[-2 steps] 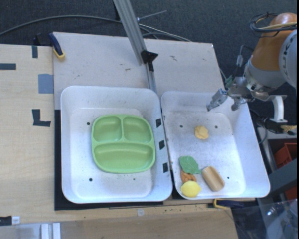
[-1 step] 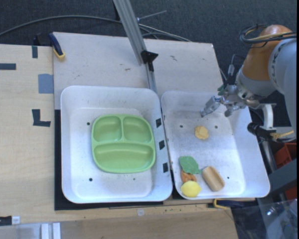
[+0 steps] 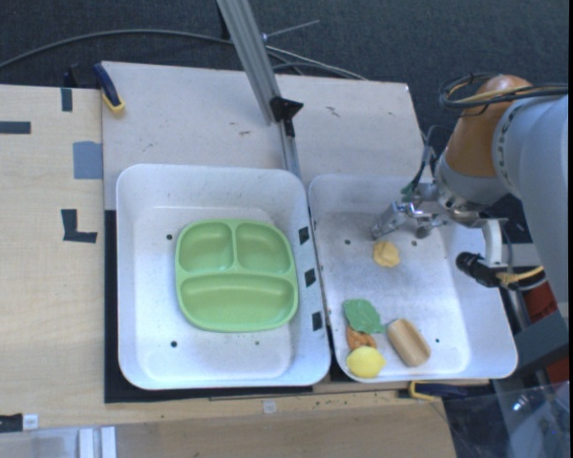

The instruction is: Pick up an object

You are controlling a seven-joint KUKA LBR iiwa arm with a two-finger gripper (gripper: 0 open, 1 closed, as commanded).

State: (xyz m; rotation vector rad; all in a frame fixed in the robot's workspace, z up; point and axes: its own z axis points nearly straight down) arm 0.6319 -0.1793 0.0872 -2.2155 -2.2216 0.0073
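The claw (image 3: 390,225) hung apart at eleven o'clock of the lump (image 3: 387,254): probably light, soft, best pinched across its middle.

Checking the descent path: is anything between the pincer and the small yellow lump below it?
No. In the camera view, only bare white bin floor lies between the pincer and the lump.

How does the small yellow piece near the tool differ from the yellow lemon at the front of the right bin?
The small yellow piece is paler and lumpier; the lemon is brighter and rounder. The piece lies alone in the middle of the right bin, just below the tool; the lemon sits at the front edge, touching the carrot. The lemon looks larger. Both are yellow toy foods in the same bin.
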